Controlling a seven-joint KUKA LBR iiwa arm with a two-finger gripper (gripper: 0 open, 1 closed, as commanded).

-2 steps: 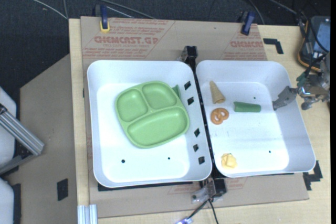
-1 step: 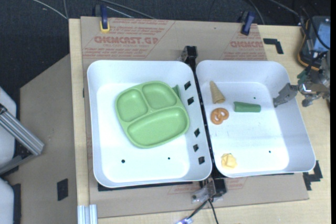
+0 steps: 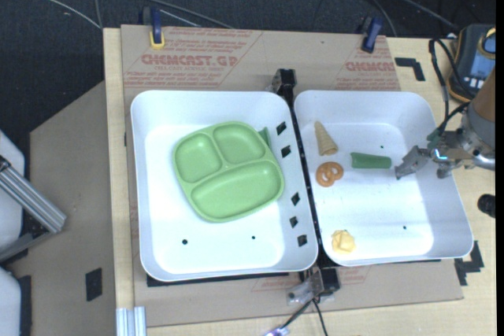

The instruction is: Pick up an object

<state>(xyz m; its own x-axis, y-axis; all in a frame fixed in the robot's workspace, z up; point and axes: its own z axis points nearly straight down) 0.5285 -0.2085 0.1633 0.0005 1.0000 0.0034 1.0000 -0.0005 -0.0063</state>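
The right bin [image 3: 441, 236] holds a green block [image 3: 370, 161], a tan cone [image 3: 325, 138], an orange pretzel [image 3: 330, 172] and a small yellow piece [image 3: 342, 241] near the front edge. My gripper [image 3: 425, 166] hovers over the right side of this bin, just right of the green block. Its fingers are spread open with nothing between them. The left bin [image 3: 157, 240] carries a green divided plate [image 3: 228, 169].
A row of black clips runs along the wall between the two bins [image 3: 290, 169]. Blue clamps [image 3: 157, 25] hold the board at the back. Cables trail across the dark floor behind, and a metal rail [image 3: 27, 197] sits at the far left.
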